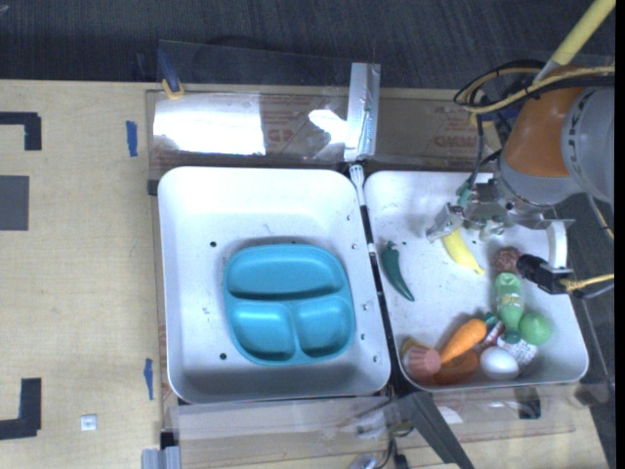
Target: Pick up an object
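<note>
My gripper [465,220] hangs over the upper middle of the right bin [410,195], on the grey arm with its orange band [539,137]. A yellow banana [460,250] lies on the bin floor just below the gripper and seems apart from it. Left of the banana lies a dark green pepper [395,270]. In the bin's lower right are an orange carrot [462,337], a white egg [500,362], a pink piece [422,361], a small brown piece [505,259] and two green pieces [509,295] [534,328]. I see nothing held in the gripper.
The left bin [186,213] holds a blue divided tray [288,301] in its middle. A ridge [369,262] where the two bin rims meet runs between them. Yellow and black cables [508,81] loop above the arm. A clear panel [259,115] stands behind the bins.
</note>
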